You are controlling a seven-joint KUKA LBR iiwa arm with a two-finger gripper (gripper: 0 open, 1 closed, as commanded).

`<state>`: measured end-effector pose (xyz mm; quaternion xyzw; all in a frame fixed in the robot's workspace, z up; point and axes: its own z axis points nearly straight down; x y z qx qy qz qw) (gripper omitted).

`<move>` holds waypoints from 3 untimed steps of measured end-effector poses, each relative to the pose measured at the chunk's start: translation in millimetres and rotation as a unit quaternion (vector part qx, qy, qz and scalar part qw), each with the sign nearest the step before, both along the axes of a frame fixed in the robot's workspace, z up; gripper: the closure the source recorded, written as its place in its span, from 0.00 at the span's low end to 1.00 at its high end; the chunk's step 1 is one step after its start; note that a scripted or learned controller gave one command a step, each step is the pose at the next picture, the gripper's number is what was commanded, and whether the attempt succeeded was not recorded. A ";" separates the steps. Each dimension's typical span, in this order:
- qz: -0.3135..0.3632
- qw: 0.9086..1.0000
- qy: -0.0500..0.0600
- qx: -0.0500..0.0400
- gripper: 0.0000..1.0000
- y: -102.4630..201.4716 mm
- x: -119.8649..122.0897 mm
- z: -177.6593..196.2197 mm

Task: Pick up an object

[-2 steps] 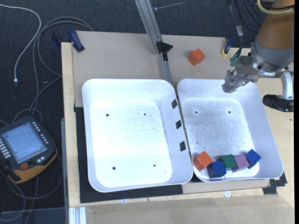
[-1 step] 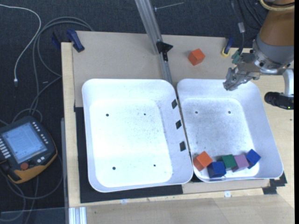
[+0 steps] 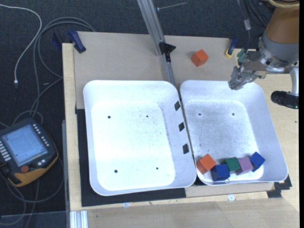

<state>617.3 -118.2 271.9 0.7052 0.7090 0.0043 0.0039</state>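
Along the near edge of the right bin (image 3: 266,108) lie several small blocks: an orange one (image 3: 206,163), a dark blue one (image 3: 220,172), a green one (image 3: 232,165), a pink one (image 3: 245,164) and a blue one (image 3: 257,160). Another orange block (image 3: 200,57) sits on the bench beyond the bins. My gripper (image 3: 236,82) hangs over the far rim of the right bin, well away from the blocks, with nothing visible between its fingers.
The left bin (image 3: 95,103) stands beside the right one. A metal post (image 3: 152,23) rises from between the bins at the back. Blue clamps (image 3: 76,41) sit on the bench corners. A teach pendant (image 3: 23,151) lies at the left.
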 end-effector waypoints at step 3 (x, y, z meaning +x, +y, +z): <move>0.002 1.000 0.003 0.002 1.00 178.1 -29.5 -21.7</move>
